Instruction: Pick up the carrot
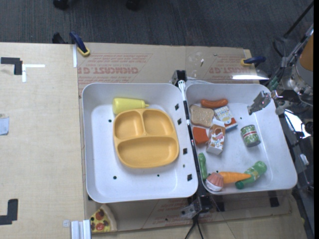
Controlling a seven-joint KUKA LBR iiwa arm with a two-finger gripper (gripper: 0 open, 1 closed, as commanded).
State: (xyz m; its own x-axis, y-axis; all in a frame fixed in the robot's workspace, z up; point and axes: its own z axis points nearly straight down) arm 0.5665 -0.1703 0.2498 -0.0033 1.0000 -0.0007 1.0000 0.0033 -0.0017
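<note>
— What sort of place is this?
— A robotics lab or test room. Two white bins (94, 148) sit on a cardboard sheet (149, 63) clamped to a workbench (35, 143).
— What else shows it?
— Grey office carpet (164, 14), chair castors (60, 1), loose cables (286, 39), and toy food for trials.

The end effector (260, 102) was a small cluster of pale grey metal, angular in outline, with dark gaps between its parts; its detail was too fine to make out. Just to its right the wrist showed as a jumble of silver-grey and black pieces with glossy white highlights. Above and to the right of the end effector a patch of orange marked the arm (305, 59). Thin dark cables ran beside that orange patch, on its left.
</note>
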